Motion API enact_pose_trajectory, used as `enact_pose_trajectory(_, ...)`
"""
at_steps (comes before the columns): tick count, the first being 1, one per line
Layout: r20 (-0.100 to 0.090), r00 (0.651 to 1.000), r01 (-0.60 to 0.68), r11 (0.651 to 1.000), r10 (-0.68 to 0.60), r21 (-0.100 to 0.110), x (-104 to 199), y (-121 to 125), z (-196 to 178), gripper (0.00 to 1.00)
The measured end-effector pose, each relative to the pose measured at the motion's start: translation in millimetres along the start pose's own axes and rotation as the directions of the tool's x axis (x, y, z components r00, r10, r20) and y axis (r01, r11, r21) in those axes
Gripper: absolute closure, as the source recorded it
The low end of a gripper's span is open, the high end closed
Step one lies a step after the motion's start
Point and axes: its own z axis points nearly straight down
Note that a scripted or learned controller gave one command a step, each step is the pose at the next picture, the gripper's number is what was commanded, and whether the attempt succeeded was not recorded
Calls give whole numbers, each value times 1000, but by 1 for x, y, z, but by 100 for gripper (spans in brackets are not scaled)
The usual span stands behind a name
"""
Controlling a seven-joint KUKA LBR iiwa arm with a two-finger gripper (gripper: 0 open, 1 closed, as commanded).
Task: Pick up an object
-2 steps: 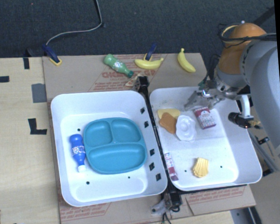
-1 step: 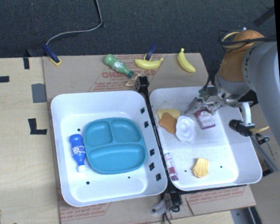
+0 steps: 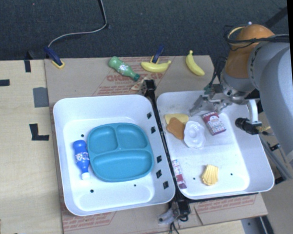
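red-labelled packet [image 3: 214,123] lies flat in right bin [image 3: 242,179], just beside white cup [image 3: 194,135] and orange piece [image 3: 176,127]. gripper [image 3: 207,100] hovers at packet's top edge, fingers spread, nothing between them, likely lining up for grab. clutter crowds left side.

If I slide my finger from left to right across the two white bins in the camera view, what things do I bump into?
blue bottle → blue divided plate → orange food piece → white cup → yellow chip → red and white carton
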Motion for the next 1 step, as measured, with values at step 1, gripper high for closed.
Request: enact_pose_trajectory(1, 2, 1000, -1, 1000, 1, 0, 7, -22, 0, 0)
